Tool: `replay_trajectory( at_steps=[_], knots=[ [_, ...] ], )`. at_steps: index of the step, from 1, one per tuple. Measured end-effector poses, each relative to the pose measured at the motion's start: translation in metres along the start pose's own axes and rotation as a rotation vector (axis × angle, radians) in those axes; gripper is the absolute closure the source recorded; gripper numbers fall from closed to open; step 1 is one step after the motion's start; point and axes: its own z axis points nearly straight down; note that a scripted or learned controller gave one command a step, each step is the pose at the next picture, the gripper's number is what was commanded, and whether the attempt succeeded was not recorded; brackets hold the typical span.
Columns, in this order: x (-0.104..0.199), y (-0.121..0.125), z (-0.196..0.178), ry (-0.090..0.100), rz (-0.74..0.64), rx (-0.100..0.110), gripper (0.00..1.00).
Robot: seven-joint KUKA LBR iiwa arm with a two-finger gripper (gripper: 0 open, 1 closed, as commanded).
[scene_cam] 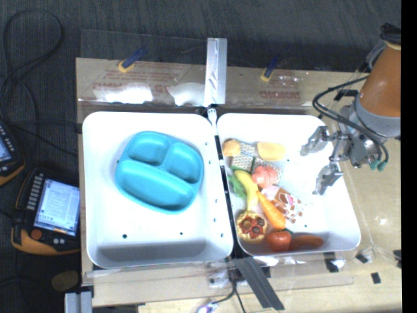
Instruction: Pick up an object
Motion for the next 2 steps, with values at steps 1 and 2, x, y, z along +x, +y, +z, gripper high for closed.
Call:
replay_trajectory(
  at_steps=[1, 2],
  knots=[
    [0.0233, 0.0594, 0.1296, 0.001, 0.316, -0.001, 0.00],
    [0.0225, 0.0591, 0.1211, 0.000, 0.316, 0.003, 1.00]
  ],
)
